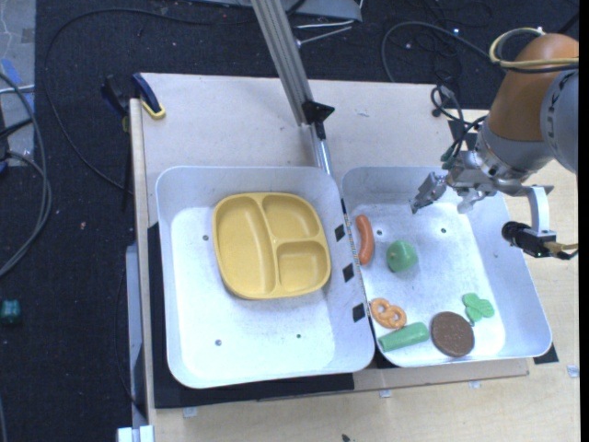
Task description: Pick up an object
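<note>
Gripper [445,194] hanging over upper part of right bin [515,284], fingers look spread, nothing between them. Nearest grab imo: green ball thing [401,256], lower left of gripper in frame, bit of bare bin floor between. Roundish, so no real long axis to line up with. Orange sausage [364,238] just left of it by bin wall, long axis running up-down in frame. Pretzel [387,315], green stick [403,336], brown disc [452,333] along bottom edge, well apart from gripper.
</note>
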Tool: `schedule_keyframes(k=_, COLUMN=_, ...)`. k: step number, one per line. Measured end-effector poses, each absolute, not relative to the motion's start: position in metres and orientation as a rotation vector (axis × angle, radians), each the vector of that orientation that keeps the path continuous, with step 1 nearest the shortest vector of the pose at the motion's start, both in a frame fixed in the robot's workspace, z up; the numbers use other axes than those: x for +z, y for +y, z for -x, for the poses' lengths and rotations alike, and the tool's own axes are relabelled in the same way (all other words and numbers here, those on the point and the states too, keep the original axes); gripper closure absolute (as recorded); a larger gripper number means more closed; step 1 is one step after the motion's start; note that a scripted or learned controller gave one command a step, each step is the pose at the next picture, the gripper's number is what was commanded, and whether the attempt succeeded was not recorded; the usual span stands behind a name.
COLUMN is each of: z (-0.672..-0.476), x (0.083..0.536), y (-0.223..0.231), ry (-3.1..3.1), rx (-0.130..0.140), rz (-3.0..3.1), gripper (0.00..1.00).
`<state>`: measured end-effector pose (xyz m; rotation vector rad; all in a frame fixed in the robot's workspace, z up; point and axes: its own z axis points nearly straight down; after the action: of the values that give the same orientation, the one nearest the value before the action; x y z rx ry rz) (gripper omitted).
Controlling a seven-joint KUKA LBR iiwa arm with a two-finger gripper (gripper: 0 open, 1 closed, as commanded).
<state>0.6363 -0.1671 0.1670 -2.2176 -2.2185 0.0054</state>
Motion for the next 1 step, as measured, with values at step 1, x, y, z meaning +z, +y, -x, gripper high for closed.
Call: schedule_keyframes(k=1, z=-0.6255, x=0.1144, y=-0.1693, ry=-2.218, rx=0.005, rz=2.22, gripper=0.0)
